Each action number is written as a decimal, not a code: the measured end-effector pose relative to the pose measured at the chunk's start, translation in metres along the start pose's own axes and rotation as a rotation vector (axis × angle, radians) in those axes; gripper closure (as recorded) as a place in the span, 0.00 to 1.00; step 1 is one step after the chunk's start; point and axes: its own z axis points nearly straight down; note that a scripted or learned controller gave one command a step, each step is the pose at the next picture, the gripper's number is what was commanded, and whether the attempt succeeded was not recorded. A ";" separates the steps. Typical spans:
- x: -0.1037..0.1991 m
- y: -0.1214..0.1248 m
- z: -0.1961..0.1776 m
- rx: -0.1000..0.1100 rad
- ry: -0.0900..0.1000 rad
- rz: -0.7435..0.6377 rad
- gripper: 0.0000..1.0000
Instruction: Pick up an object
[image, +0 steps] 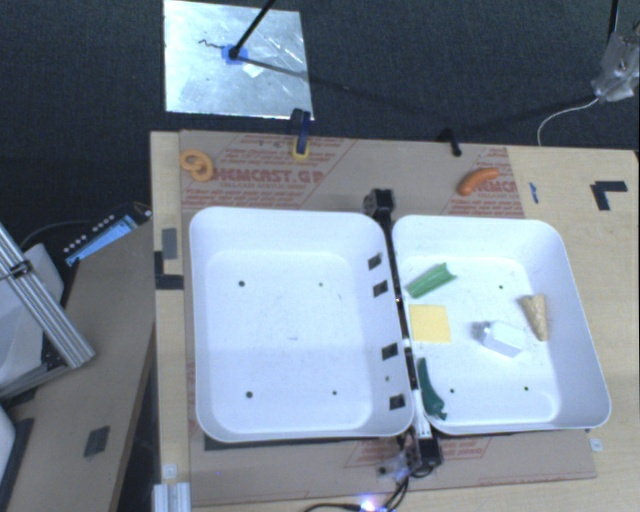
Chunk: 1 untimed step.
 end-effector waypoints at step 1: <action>-0.077 -0.019 0.000 0.000 -0.001 0.001 1.00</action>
